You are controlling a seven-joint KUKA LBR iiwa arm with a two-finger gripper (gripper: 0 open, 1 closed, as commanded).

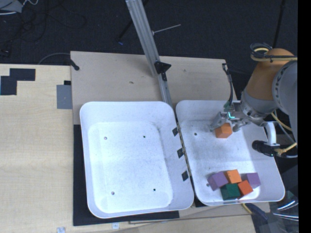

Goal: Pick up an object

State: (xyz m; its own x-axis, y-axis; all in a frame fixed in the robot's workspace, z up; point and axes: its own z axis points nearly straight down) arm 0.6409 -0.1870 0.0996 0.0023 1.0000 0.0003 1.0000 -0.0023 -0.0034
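Pinching an orange block between its fingers, the gripper hangs over the upper part of the right bin, with the block seemingly just clear of the white floor, though the slant of the view leaves that uncertain. It looks like a small, stiff cube, probably light, with flat faces that suit a two-finger grip across opposite sides; a hold near its middle should keep it from twisting out. Farther toward the near corner of that bin lies a tight cluster: a purple block, another orange block, a green block and a second purple block. The left bin sits alongside, touching.
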